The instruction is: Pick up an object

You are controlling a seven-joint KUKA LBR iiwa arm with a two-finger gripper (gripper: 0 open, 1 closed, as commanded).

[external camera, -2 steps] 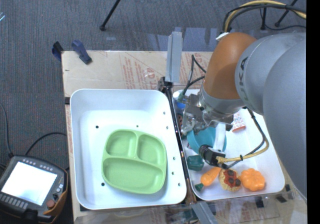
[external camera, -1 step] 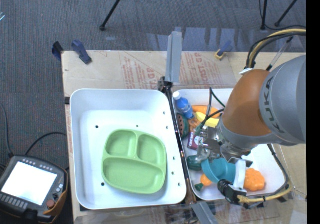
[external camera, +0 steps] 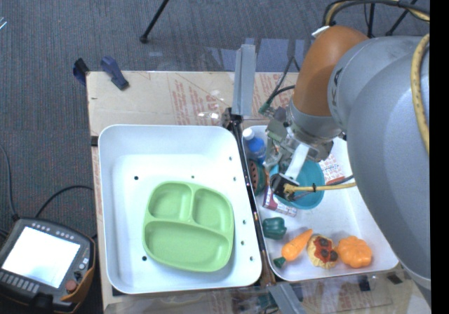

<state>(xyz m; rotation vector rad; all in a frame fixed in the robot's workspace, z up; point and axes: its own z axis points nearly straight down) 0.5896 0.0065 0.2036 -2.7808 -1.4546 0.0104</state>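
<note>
My gripper reaches down into the right bin, over its far left part. Below and beside it lie a blue bowl, a clear bottle with a blue cap and a flat red-and-white packet. The wrist hides whatever lies directly under the gripper. Nearer the front of that bin sit a green pepper, a carrot, a toy pizza slice and an orange fruit.
The left bin holds a green divided plate. A grey upright post stands behind the wall between the bins. The big grey arm covers the right bin's right side. A teach pendant lies at lower left.
</note>
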